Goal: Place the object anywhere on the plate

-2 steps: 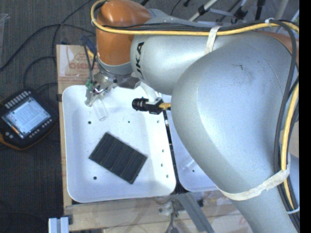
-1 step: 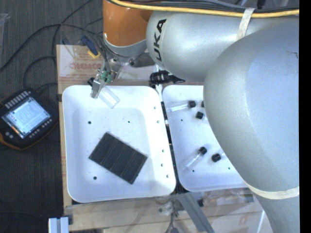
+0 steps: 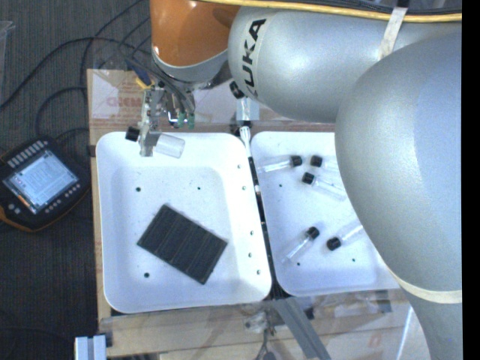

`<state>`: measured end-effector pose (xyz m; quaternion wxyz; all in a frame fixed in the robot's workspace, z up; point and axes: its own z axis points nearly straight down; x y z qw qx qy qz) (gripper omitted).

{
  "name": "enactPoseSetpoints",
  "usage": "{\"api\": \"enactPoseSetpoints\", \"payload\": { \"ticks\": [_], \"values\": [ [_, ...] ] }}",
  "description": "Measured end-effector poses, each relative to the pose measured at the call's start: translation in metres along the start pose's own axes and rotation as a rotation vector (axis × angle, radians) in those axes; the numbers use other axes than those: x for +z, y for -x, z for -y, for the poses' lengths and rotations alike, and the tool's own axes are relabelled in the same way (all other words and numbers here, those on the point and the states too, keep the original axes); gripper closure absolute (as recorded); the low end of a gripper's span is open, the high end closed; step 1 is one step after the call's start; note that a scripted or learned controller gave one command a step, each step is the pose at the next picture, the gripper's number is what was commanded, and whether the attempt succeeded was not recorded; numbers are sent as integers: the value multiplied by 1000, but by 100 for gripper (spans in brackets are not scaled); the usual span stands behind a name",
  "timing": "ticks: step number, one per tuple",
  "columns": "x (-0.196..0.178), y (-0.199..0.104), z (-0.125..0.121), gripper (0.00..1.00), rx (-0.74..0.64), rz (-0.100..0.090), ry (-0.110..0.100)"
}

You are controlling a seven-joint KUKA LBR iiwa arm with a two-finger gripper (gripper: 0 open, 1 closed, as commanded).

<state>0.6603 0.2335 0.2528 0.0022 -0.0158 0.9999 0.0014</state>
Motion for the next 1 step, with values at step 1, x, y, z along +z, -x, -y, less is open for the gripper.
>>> {"api": "enactPoseSetpoints", "payload": {
  "ticks": [1],
  "values": [
    [-154,9,0,100,179,-1,1]
  ]
}}
